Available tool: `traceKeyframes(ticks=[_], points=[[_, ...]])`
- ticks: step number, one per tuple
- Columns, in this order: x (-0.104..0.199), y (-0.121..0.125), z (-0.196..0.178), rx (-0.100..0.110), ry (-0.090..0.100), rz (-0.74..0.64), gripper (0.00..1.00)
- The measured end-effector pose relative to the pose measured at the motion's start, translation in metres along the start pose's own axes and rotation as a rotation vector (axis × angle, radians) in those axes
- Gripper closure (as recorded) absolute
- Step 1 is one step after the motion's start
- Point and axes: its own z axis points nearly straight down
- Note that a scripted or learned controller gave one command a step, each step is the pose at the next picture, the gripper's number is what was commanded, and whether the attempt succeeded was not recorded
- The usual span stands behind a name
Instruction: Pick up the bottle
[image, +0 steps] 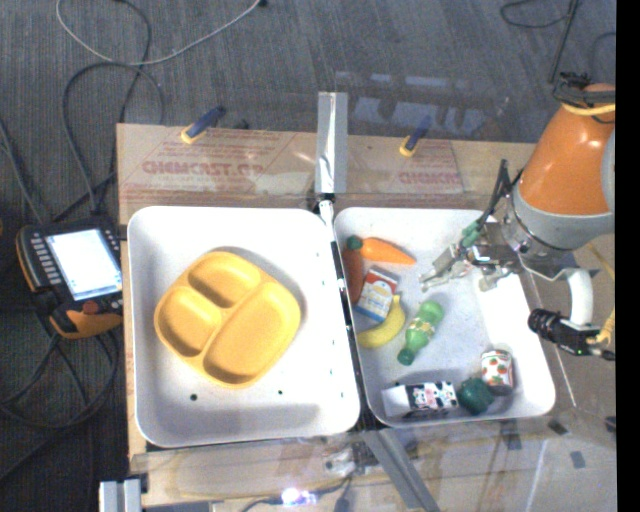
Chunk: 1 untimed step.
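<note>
In the camera view, the single arm (570, 180) comes in from the right and its gripper (450, 264) hangs over the upper middle of the right bin (530, 330); the two thin fingers appear spread a little, with nothing between them. The bottle (420, 332), green with a lighter label, lies on the floor of this right bin, just below the gripper in the picture and slightly to the left of it. Its long axis runs at a slant, from the cap at lower left to the wider body at upper right. I judge that the gripper must go down and a little toward the near side of the bin, and turn so that the fingers close across this axis. The banana (382, 328) lies just beside the bottle on its left, so there is not much free room there. By count: one bottle, one banana, one carrot (385, 251), one small carton (376, 293), one black and white box (428, 397), one dark green object (475, 398), one small can (497, 367). The left bin (150, 400) holds one yellow divided plate (228, 317).
</note>
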Motion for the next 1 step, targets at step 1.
traceKeyframes(ticks=[1], points=[[0.0138,-0.0146,0.1469,0.000,0.001,0.099,0.00]])
